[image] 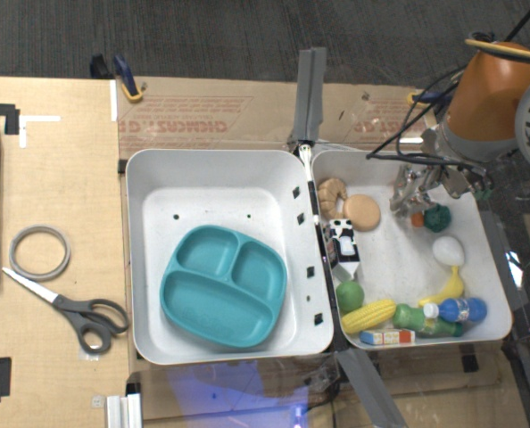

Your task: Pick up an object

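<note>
Left to right: scissors (79, 314) on your bench, teal plate (224, 284) in left bin (149, 178), toys in right bin (495, 270): corn (366, 316), banana (449, 287), green ball (437, 218). Gripper (414, 194) just beside that ball, grip state can't tell

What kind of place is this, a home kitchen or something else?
Probably a robot lab bench, not a kitchen. A robot arm reaches over two white bins; the right one holds toy food such as a corn cob and a banana. Scissors and a tape roll lie on the bench.
</note>
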Action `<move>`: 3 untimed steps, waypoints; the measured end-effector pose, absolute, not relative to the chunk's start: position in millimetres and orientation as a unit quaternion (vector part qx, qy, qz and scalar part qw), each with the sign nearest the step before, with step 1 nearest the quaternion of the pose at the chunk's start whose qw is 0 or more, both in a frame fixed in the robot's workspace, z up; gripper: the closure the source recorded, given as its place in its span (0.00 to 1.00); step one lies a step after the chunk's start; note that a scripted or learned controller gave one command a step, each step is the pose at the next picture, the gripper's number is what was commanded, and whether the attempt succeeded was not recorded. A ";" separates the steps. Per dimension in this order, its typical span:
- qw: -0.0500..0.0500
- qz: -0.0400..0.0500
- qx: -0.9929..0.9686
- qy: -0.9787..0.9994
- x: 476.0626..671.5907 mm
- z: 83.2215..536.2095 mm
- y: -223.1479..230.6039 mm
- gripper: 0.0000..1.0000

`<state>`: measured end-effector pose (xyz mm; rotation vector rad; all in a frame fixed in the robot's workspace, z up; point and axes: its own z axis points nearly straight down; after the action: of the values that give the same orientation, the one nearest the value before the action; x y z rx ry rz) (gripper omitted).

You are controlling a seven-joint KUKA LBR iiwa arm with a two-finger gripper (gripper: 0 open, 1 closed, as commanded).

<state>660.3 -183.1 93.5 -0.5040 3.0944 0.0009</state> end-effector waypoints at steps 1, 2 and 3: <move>0.002 0.000 -0.139 0.990 592.4 92.9 -136.0 1.00; 0.002 0.000 -0.139 0.990 592.4 92.9 -136.1 0.00; 0.002 -0.001 -0.113 0.994 518.4 92.9 -194.2 0.00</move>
<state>518.4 -194.2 92.9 -0.3558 3.1168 -0.0019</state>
